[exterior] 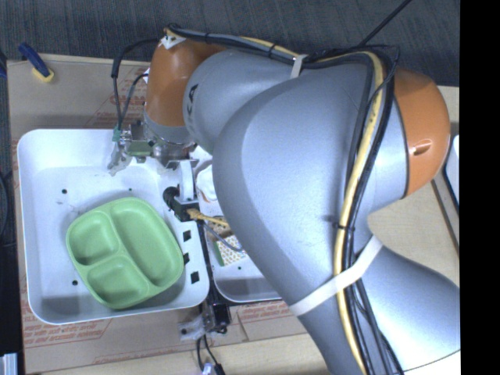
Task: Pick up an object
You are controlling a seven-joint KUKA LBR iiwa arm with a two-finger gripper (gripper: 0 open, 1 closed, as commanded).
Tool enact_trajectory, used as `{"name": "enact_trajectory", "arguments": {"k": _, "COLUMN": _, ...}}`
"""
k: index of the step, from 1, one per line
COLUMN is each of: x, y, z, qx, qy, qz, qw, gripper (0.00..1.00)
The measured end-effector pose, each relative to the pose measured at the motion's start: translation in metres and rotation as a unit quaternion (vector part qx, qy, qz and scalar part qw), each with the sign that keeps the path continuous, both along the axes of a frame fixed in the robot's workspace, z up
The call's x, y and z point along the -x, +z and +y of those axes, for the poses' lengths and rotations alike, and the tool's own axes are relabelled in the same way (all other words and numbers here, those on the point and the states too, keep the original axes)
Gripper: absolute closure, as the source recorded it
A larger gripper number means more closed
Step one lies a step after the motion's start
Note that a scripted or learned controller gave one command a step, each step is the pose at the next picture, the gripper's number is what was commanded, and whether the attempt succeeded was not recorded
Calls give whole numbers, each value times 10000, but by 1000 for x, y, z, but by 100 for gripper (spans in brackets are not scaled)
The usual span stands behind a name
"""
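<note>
Arm (pixel 312 194) is reaching in from the right and covering most of the right bin (pixel 242 287), wrist sitting over the top edge of the left bin (pixel 31 233). Gripper (pixel 125 151) is hanging near the upper part of the left bin, close to the back wall; state of the gripper cannot be told from this angle, the metal tip is too small and partly under the wrist. Nothing is showing clearly held in it.

Likeliest target is the green divided plate (pixel 123 250), lying flat in the lower half of the left bin, three compartments facing up, its right rim close to the wall between the bins. It is sitting apart from the gripper, nearer the front of the bin. A few small items (pixel 223 244) are peeking out in the right bin under the arm, too hidden to name.

Judgement: approach phase, no grasp made yet. To do this step well the gripper should be coming down on the plate's rim or one of the raised dividers, one finger each side of the thin edge, since the flat body is too wide to span. Risks: plate sliding on the smooth bin floor, a shallow pinch slipping off the curved rim, wrist bumping the bin wall. Cables (pixel 125 76) near the wrist are looping loose, should stay out of the way
</note>
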State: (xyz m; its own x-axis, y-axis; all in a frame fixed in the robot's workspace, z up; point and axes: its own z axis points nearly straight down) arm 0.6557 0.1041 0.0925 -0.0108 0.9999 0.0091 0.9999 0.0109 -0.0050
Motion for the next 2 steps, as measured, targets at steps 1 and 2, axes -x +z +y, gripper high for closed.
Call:
{"name": "enact_trajectory", "arguments": {"k": 1, "x": 0, "y": 0, "z": 2, "qx": 31, "qy": -17, "qz": -7, "qw": 10000, "gripper": 0}}
{"name": "enact_trajectory", "arguments": {"k": 2, "x": 4, "y": 1, "z": 0, "qx": 11, "qy": -6, "qz": -29, "qw": 10000, "gripper": 0}}
